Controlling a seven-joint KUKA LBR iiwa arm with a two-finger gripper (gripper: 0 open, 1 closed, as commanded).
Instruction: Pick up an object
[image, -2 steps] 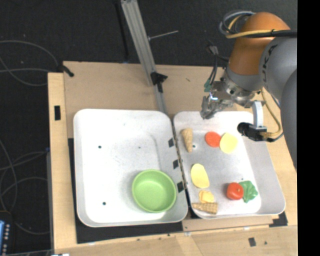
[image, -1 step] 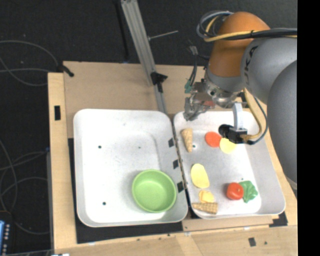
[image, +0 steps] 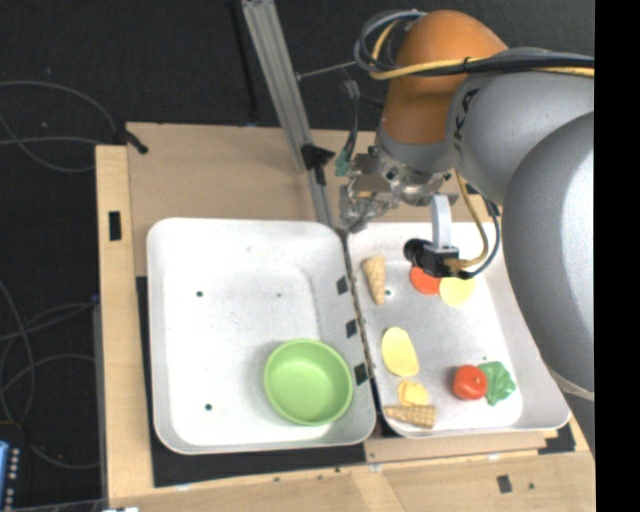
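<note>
**Gripper above the far edge between the two bins**

The gripper (image: 352, 212) hangs over the far end of the rim where both bins meet; whether it is open or closed, I cannot tell. In the right bin (image: 520, 345) lie a cone-shaped piece (image: 375, 277), a yellow oval (image: 400, 351) and a tomato (image: 468, 382). In the left bin (image: 200, 270) a green bowl (image: 308, 381) stands near the front.

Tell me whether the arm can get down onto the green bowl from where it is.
Probably yes. The green bowl sits alone in the left bin, nothing over it; the gripper hangs above the bins' shared edge.
</note>
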